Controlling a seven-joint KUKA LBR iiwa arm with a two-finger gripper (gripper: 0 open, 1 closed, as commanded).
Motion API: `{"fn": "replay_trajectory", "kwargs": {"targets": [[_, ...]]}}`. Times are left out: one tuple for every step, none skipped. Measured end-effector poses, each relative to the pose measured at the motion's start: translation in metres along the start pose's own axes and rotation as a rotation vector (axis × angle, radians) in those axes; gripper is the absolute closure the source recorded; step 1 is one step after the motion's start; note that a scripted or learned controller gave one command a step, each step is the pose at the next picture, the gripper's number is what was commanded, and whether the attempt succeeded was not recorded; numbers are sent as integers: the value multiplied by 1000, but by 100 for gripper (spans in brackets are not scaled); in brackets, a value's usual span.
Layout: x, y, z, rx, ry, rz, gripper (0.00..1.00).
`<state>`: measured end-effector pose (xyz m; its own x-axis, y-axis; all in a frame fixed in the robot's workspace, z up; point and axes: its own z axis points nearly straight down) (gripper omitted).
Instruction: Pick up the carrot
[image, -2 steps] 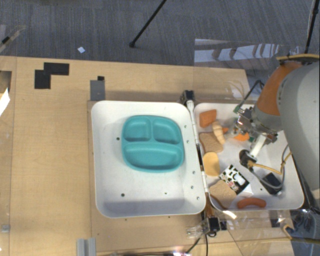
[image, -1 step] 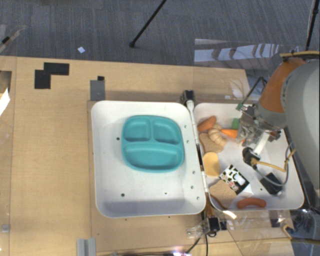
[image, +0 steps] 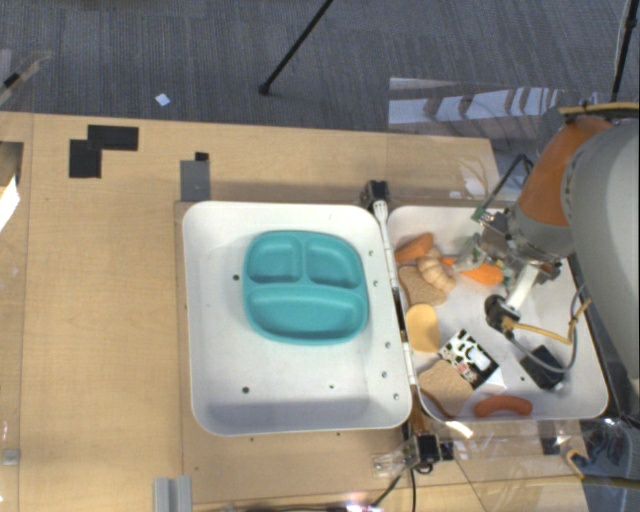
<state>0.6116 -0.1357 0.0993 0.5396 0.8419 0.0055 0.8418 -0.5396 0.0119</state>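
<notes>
White bins, two of them, sit side by side on the bench. One teal plate (image: 303, 286) with three compartments lies in the left bin (image: 290, 385). In the right bin (image: 575, 392), one orange carrot (image: 483, 272) lies near the far wall, just beside the single gripper (image: 497, 256), which hangs close over it. Whether the gripper is apart or together cannot be told. Six other things share that bin: one brown-orange oblong (image: 415, 246), one beige lump (image: 435, 273), one yellow rounded piece (image: 422, 325), one black-and-white block (image: 468, 358), one tan flat piece (image: 441, 379), and one reddish sausage (image: 503, 405).
</notes>
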Motion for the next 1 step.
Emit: {"fn": "replay_trajectory", "kwargs": {"targets": [[2,1,-12,-6,0,-12,100]]}}
